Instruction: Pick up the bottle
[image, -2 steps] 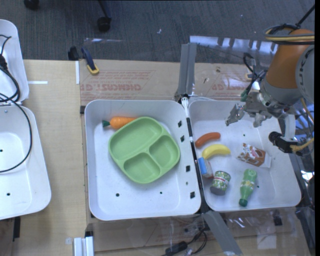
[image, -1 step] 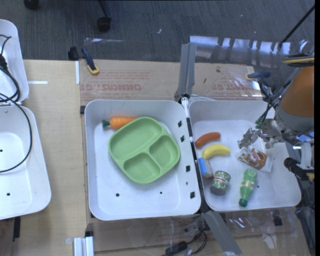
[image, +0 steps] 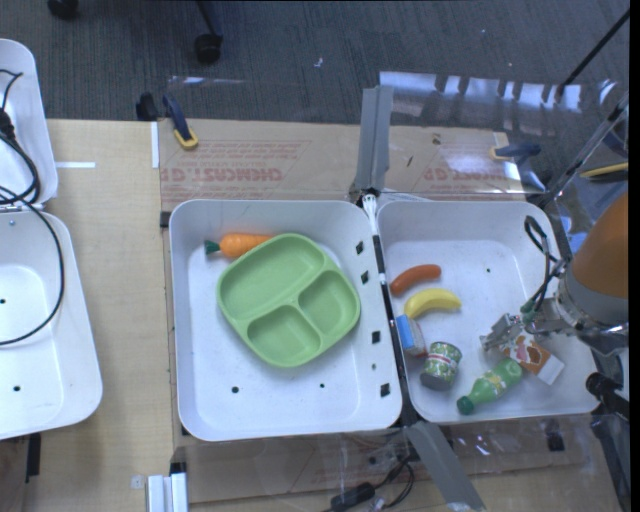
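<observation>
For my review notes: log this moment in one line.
gripper over right bin | green bottle lying in bin, ungrasped | pick pending

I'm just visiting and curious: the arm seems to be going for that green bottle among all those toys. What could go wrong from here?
1. The green bottle lies on its side, tilted, so it might roll or slip away.
2. It touches a small carton and sits close to a can; the gripper hovers nearer the carton and might grab or push that instead.
3. The bottle lies near the right bin's front wall, leaving little room.
</observation>
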